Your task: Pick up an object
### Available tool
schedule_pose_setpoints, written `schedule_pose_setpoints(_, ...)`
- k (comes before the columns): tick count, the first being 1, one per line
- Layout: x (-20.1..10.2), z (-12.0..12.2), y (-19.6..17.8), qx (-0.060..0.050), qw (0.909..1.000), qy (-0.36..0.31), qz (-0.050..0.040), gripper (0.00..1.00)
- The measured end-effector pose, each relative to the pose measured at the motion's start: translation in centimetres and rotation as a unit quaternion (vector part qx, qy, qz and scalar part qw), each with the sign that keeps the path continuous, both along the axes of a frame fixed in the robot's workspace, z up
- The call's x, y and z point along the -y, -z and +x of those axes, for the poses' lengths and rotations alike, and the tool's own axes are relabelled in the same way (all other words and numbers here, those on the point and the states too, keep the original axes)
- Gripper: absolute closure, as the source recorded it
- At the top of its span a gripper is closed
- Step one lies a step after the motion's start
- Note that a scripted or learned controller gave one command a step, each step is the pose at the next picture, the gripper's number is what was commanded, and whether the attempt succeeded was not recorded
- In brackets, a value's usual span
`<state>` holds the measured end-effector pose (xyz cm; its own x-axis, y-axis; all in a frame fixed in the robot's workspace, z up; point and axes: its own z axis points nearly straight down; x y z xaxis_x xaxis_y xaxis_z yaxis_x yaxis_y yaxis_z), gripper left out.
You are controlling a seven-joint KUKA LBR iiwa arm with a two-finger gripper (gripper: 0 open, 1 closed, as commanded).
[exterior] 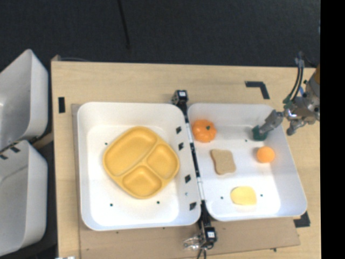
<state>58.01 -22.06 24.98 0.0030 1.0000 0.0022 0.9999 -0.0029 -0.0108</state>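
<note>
Pale wood forms the bench, which carries two white bins side by side. The left bin holds a yellow divided plate at its middle. The right bin holds four things: a small pumpkin at its upper left, a slice of bread near the middle, an orange ball toward the right, and a pale yellow piece lower down. The gripper reaches in from the right edge of the frame, its tip low over the bin's upper right corner, above the orange ball. Whether it is released or clenched cannot be told.
</note>
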Motion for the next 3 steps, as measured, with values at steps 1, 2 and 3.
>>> schedule_pose_setpoints(1, -0.1, 0.2, -0.7, 0.006, 1.0, -0.002, -0.0016, 0.0)
schedule_pose_setpoints(2, 0.5, -0.5, 3.8, 0.004, 1.0, 0.0, -0.0023, 0.0)
schedule_pose_setpoints(3, 0.7, -0.1, 10.0, 0.004, 1.0, 0.001, -0.0022, 0.0)
